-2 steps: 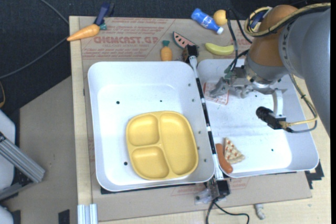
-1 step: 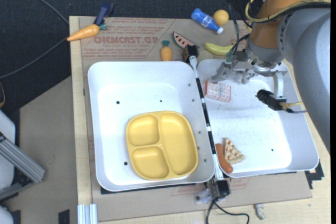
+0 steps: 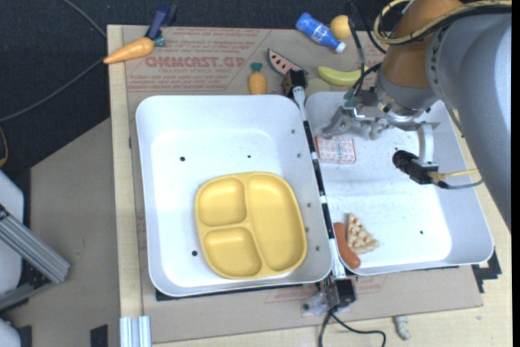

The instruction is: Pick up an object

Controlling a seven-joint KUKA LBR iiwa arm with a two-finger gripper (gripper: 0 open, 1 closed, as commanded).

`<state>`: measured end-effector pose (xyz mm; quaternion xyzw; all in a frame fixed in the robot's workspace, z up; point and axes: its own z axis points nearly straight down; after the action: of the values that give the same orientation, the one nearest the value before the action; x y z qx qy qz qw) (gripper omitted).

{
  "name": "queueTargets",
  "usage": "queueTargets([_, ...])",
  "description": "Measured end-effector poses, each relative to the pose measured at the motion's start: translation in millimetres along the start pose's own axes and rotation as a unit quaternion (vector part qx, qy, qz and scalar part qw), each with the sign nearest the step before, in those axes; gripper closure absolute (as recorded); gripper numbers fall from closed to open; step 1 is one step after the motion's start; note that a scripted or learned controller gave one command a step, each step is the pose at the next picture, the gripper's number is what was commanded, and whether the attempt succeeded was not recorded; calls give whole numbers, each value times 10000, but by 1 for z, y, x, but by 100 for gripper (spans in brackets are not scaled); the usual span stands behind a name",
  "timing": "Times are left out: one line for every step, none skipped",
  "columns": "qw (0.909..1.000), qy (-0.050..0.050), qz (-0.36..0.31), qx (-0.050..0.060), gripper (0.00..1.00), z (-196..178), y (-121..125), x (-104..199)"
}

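Pizza slice (image 3: 359, 235), a small triangular toy with a tan crust and red dots, lies near the front-left corner of the right bin (image 3: 455, 244), just beside a hot dog (image 3: 344, 246). A square pink-patterned card (image 3: 335, 149) lies farther back in that bin. The tool (image 3: 364, 119) sits low at the bin's back; whether it is open or closed I cannot tell. The left bin (image 3: 162, 142) holds a yellow divided plate (image 3: 249, 223). Red print on the cardboard surface (image 3: 203, 65) is partly legible, something like "CHEMCAST".
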<state>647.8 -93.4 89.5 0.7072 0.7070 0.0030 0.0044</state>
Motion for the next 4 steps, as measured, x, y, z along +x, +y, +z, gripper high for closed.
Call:
queueTargets([10000, 9, -1, 8, 0, 0, -24, -35])
queueTargets([10000, -2, 4, -3, 0, 0, -42, -21])
queueTargets([10000, 8, -7, 42, 0, 5, -18, -4])
queueTargets([10000, 8, 5, 58, 0, 4, -97, -18])
